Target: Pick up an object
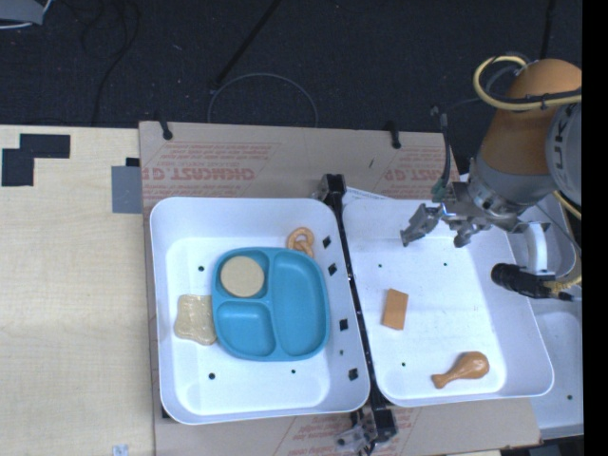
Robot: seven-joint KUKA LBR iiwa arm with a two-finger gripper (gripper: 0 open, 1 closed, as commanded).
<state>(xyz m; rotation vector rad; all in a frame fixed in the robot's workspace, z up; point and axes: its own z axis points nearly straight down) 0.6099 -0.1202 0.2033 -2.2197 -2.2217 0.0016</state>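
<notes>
My gripper (440,232) hangs over the far part of the right bin (532,369), its two fingers spread open with nothing between them. Below it in that bin lie an orange block (395,309) near the middle and a tan drumstick-shaped piece (462,370) near the front edge. In the left bin (190,402) a blue divided plate (269,304) carries a round tan cookie (241,275). A pretzel (301,241) sits just beyond the plate, and a pale bread slice (195,319) lies at its left.
A black divider (344,288) runs between the two bins. The arm's grey body with its orange band (530,112) stands at the right, with a black cable and fitting (521,278) over the right bin's far right edge. Cardboard lies beneath the bins.
</notes>
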